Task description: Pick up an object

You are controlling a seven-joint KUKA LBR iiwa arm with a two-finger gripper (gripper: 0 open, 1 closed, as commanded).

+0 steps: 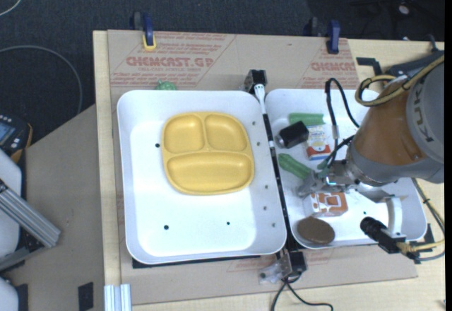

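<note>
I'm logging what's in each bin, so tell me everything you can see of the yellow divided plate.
The yellow divided plate lies flat and upright in the left bin, toward its upper middle. It looks like matte plastic, a rounded rectangle with raised ridges splitting it into three compartments: two smaller ones at the far side and one wide one nearer the camera. Nothing lies in the compartments. It rests on the bin floor, apart from the walls, and nothing else touches it.
</note>
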